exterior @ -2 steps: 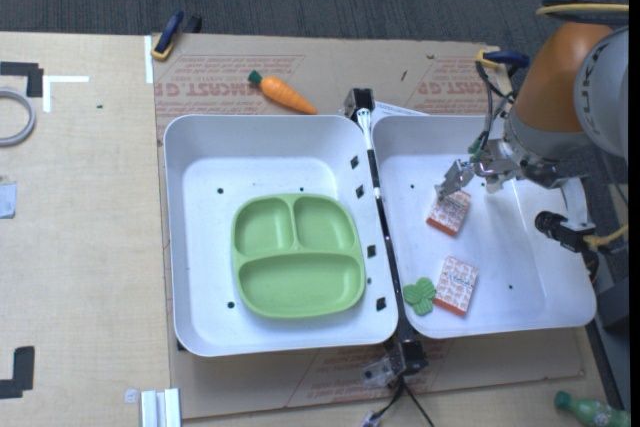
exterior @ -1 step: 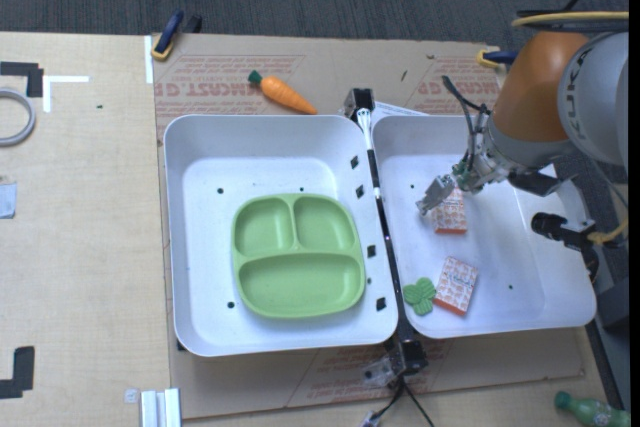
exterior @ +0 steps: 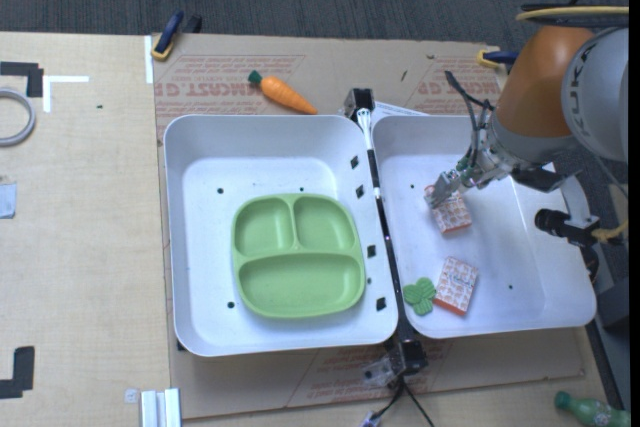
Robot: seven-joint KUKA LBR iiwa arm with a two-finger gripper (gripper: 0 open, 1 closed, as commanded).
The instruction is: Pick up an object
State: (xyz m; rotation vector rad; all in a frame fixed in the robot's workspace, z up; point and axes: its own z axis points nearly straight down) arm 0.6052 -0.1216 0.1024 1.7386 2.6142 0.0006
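2 cartons [exterior: 452,214] [exterior: 456,285], clover [exterior: 419,295] beside hand [exterior: 447,185].

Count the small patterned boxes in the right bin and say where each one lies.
2. One small patterned box lies mid-bin, right under the pincer. The other box lies near the bin's front edge, beside a green clover-shaped piece. The arm could hide more.

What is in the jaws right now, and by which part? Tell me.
It cannot be told. The gripper sits right over the top edge of a small patterned box in the right bin, but whether it grips the box is unclear.
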